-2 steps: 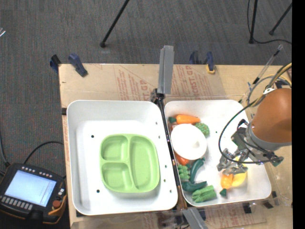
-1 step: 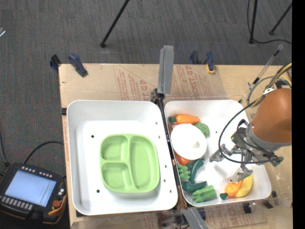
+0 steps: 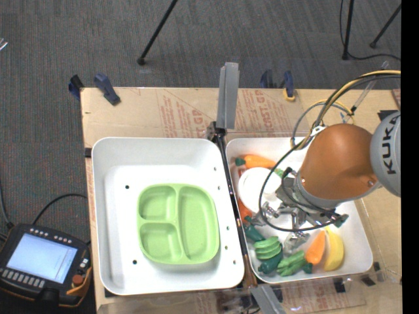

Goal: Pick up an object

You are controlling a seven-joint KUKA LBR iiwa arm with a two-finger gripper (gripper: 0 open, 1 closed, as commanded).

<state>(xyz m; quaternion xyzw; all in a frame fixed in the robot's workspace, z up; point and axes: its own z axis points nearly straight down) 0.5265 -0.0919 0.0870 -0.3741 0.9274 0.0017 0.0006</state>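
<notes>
**Inspector:** Report the gripper (image 3: 296, 222) first.

**Assistant:** It hangs low over the right bin (image 3: 362, 237), among the toy food at the bin's near side. The orange wrist covers most of it, so I cannot tell how wide it stands or whether it has hold of anything.

**Inspector:** Where are the candidates for pickup?

**Assistant:** All in the right bin: a banana (image 3: 334, 248) beside a carrot (image 3: 316, 247), a green ridged piece (image 3: 267, 247), a darker green knobbly piece (image 3: 290, 264), a white plate (image 3: 254, 187) and an orange piece (image 3: 258, 160) at the far side. The left bin (image 3: 108, 175) bears a green divided tray (image 3: 178, 224).

**Inspector:** Risks?

**Assistant:** In my judgement, crowding. The pieces lie touching or just beside one another, so a closing grip could catch two, or push one aside and shut on nothing. The banana and carrot sit near the bin wall, which may block a clean approach.

**Inspector:** Materials?

**Assistant:** The food looks like smooth moulded plastic, rounded and tapered; such shapes likely slip out of a pinch. The plate is flat, glossy and hard to grasp from above. The bins are shallow, white and smooth-walled.
</notes>
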